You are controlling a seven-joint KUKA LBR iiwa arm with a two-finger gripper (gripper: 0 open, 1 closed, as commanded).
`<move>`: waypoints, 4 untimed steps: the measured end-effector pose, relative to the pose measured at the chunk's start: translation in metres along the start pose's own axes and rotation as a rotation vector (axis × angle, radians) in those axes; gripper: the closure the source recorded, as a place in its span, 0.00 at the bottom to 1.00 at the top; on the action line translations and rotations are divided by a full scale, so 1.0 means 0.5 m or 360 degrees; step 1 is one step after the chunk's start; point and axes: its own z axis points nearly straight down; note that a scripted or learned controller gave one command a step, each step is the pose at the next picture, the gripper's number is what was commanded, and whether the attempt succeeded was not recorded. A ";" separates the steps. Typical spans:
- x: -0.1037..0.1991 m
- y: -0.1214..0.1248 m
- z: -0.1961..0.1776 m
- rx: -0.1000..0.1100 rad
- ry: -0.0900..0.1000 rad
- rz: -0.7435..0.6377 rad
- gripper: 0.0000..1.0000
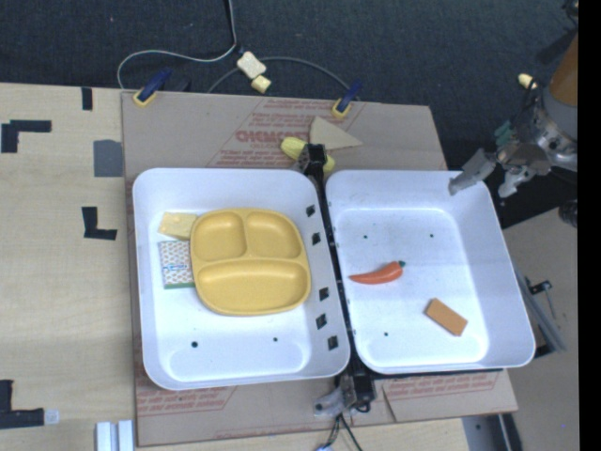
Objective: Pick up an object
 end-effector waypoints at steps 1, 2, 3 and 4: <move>0.115 0.043 0.225 0.0015 0.0008 -0.0007 0.00; 0.223 -0.024 0.364 -0.0005 -0.0005 -0.0004 0.00; 0.203 -0.083 0.354 -0.0016 -0.0003 -0.0001 0.00; 0.221 -0.108 0.354 -0.0019 -0.0008 0.0000 0.00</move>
